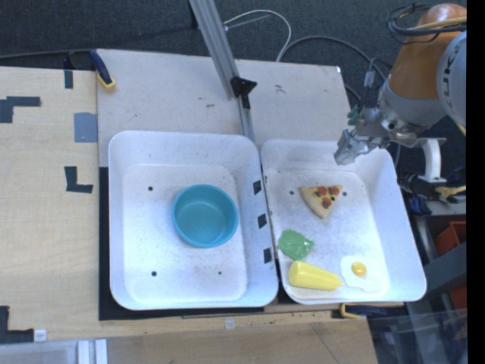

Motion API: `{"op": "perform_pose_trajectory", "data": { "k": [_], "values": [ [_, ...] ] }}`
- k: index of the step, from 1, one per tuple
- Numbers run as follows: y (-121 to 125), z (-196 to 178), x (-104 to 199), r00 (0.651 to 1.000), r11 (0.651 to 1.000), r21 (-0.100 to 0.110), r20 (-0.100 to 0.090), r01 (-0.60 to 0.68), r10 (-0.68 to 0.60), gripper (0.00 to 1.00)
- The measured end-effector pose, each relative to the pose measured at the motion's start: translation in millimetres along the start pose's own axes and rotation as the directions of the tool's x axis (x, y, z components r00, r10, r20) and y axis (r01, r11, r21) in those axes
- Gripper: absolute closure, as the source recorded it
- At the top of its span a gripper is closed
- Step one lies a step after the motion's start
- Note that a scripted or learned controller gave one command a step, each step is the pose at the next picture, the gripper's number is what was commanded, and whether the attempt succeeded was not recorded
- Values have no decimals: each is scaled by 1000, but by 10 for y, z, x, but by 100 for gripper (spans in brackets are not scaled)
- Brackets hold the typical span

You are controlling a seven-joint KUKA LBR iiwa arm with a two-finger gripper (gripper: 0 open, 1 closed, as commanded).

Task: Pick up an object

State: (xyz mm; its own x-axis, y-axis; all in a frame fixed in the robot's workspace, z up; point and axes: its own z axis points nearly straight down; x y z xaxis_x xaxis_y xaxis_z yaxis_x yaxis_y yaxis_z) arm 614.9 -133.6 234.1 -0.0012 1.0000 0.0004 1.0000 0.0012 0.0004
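Your arm (424, 59) enters from the right, its orange band uppermost and the grey wrist angled down and to the left, so that the hand (347, 152) hangs over the far right part of the right bin (394, 203). Whether the hand is wide or narrow cannot be told from this angle, and nothing shows in its grasp.

In the right bin you see four toy foods. The pizza slice (323, 199) is a flat tan wedge with red and green spots, lying near the hand, its tip pointing toward the bin's near edge. The green leafy piece (295, 243) is crinkled and glossy. Just below it lies the yellow wedge (312, 277), smooth, its long axis running left to right. The fried egg (359, 271) lies flat beside it.

The left bin (129, 203) holds a round blue bowl (205, 215), upright. Both bins are white, shallow and speckled, on a pale worktop (167, 89).
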Motion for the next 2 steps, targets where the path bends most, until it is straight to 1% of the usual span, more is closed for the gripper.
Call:
{"op": "perform_pose_trajectory", "data": {
  "k": [2],
  "values": [
    [226, 185, 1177, 1000, 1000, 2, -1, 6, -6, 100]
  ]
}}
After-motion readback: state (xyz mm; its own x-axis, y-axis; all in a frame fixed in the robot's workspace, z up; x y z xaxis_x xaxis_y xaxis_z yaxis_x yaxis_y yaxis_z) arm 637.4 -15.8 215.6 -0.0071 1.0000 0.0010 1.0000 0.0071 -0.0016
